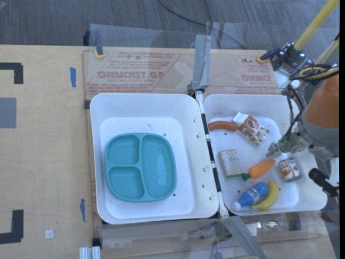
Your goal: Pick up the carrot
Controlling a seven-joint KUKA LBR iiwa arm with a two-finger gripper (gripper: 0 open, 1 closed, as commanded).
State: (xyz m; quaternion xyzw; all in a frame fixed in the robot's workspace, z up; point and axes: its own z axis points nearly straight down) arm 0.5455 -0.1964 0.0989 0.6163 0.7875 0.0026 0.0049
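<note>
Carrot (260,169) in right bin (302,198) (by banana (269,197)), claw (276,149) above

My arm (323,112) reaches in from three o'clock, orange band showing. My gripper (276,149) hangs low, pointing toward nine o'clock.

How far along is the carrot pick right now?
Done: the gripper sits low over the right bin, just up and right of the carrot. In hand: nothing that I can see; the carrot lies on the bin floor between the patterned packet and the small can. Left: closing the last gap, grasping, lifting.
</note>
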